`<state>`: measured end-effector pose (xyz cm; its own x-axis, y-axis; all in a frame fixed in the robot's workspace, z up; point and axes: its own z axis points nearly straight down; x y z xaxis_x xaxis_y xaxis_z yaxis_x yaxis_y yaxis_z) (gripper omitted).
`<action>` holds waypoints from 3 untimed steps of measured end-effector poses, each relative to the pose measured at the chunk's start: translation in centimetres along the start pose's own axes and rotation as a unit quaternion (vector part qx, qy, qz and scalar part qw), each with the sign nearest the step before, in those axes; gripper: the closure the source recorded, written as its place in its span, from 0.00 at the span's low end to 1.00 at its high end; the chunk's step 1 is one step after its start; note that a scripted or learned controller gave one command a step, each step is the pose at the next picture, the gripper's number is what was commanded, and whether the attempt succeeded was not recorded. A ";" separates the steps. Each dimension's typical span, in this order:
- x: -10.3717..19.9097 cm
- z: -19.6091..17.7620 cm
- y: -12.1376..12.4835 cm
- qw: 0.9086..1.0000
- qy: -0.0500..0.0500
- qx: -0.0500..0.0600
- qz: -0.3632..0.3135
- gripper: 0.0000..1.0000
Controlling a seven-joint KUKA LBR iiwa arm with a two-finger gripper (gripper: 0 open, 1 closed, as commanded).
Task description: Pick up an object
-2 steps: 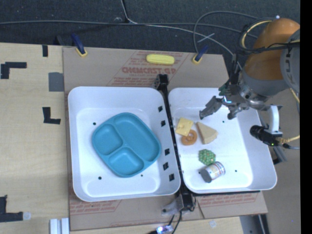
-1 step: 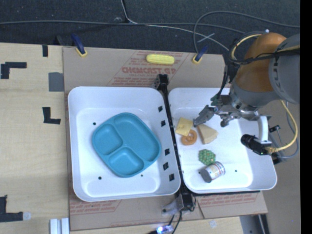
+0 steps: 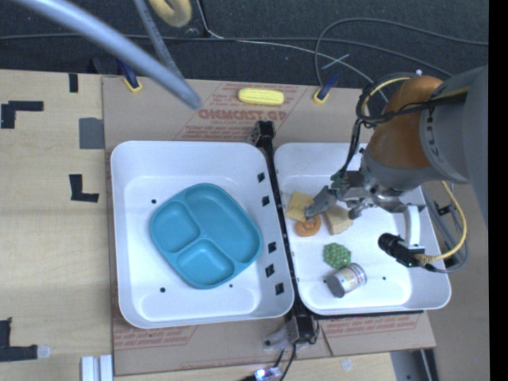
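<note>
The grey two-finger gripper [image 3: 333, 203] hangs low in the right white bin [image 3: 429, 296]; whether it is spread or pinched together I cannot tell. Pale yellow foam blocks [image 3: 299, 206] lie touching or just under its tips, with an orange round slice [image 3: 308, 227] just beside them. A green knobbly ball [image 3: 336, 254] and a small silver can [image 3: 346, 279] lie nearer the front wall. The left white bin [image 3: 131, 213] holds a blue sectioned plastic tray [image 3: 205, 235]. A yellow corn cob [image 3: 260, 97] rests on the cardboard sheet [image 3: 222, 109] behind.
</note>
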<state>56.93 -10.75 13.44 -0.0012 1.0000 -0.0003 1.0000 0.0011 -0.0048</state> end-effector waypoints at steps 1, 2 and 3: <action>0.1 -1.2 0.1 1.000 0.000 0.000 -0.001 1.00; 0.2 -5.9 -0.8 1.000 0.000 -0.004 0.000 1.00; 0.7 -11.5 -1.6 1.000 0.000 -0.005 0.000 1.00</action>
<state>55.38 -10.05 24.95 -0.0015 1.0000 -0.0006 1.0000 0.0015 0.0042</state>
